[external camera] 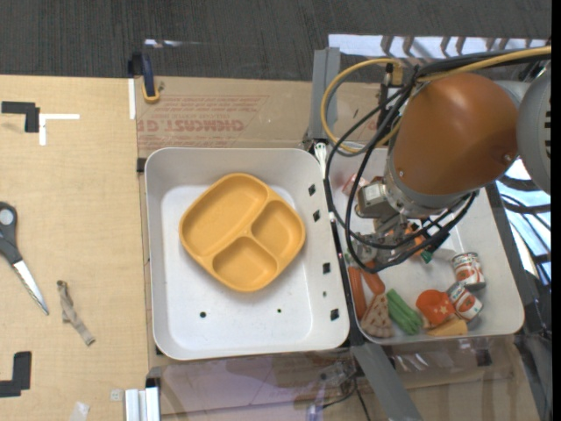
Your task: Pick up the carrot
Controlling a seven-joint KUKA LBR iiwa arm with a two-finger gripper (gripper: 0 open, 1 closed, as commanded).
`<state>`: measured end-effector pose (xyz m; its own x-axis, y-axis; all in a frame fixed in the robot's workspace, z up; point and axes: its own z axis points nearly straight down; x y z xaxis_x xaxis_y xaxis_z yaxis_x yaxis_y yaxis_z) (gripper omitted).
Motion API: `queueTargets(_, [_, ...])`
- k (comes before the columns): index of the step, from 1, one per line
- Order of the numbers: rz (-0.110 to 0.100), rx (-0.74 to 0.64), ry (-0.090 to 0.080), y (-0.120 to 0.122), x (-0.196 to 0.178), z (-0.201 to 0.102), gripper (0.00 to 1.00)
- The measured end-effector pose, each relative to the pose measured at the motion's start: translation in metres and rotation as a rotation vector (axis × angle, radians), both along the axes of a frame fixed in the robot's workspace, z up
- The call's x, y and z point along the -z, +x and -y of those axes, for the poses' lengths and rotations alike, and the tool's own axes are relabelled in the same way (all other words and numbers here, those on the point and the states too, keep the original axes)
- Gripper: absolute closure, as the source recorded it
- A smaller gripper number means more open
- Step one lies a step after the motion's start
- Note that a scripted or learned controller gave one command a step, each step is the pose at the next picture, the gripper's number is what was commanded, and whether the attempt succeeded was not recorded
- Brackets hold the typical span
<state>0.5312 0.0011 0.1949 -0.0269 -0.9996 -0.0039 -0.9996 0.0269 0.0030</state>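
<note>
The carrot (359,289) is an orange stick lying along the left wall of the right bin (508,261), near its front. My arm's orange wrist band (451,134) hangs over that bin, and the gripper (390,242) reaches down just above and behind the carrot. Cables and the wrist hide the fingertips. Nothing can be seen held between them.
Beside the carrot lie a pizza-like wedge (379,316), a green bean piece (404,312), a red tomato (433,305), a yellow cheese piece (449,327) and two small cans (467,270). The left bin (166,261) holds a yellow three-part plate (243,231). Scissors (17,257) lie on the bench.
</note>
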Motion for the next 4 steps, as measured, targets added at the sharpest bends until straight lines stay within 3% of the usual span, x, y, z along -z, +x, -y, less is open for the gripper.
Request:
queueTargets(1, [0.006,-0.174,0.002,0.021,-0.065,0.077,1.00])
queueTargets(2, [0.004,-0.043,-0.001,-0.044,0.095,0.101,1.00])
queueTargets(3, [0.004,-0.043,-0.002,-0.045,0.095,0.101,0.00])
queueTargets(4, [0.002,0.104,0.001,0.008,0.099,0.157,0.00])
